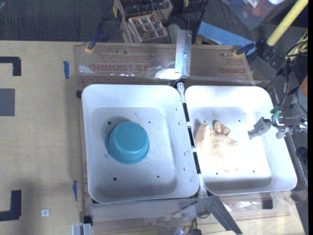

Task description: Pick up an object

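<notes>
My pincer [259,128], whose open-or-closed state I cannot tell, hangs over the right bin [281,177], the pale crumpled object [215,141] just to its left; I judge such limp, flat material may slip free.

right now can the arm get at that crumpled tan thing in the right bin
Probably yes. The gripper sits over the right bin's right side, and the tan object lies against the bin's left wall with bare white floor between them. Nothing blocks the way.
</notes>
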Available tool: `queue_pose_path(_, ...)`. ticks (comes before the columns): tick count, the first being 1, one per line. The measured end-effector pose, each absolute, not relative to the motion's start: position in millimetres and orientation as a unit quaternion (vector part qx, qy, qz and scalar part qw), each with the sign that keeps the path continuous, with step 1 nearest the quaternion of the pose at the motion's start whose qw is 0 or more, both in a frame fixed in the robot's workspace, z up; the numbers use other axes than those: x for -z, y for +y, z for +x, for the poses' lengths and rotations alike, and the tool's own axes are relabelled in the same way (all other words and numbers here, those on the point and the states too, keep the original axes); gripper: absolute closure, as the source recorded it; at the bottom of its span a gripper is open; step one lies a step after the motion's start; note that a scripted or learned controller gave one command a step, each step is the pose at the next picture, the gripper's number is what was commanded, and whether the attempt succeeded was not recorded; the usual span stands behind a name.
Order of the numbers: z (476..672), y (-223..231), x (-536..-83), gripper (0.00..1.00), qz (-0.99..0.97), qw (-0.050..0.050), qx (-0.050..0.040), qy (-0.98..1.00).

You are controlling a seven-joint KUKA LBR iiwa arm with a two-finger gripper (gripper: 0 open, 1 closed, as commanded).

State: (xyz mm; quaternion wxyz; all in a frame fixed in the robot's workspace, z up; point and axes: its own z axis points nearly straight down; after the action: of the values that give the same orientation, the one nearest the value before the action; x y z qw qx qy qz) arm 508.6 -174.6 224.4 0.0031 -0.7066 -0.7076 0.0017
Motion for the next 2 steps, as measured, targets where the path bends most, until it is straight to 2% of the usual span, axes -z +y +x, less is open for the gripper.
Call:
queue_pose_path(1, 527.3, -205, -350, 0.0, -0.702, -0.002, 0.0001, -0.712)
queue_pose_path(2, 516.8, -203, -277, 0.0, -0.763, 0.0, -0.0003, -0.647)
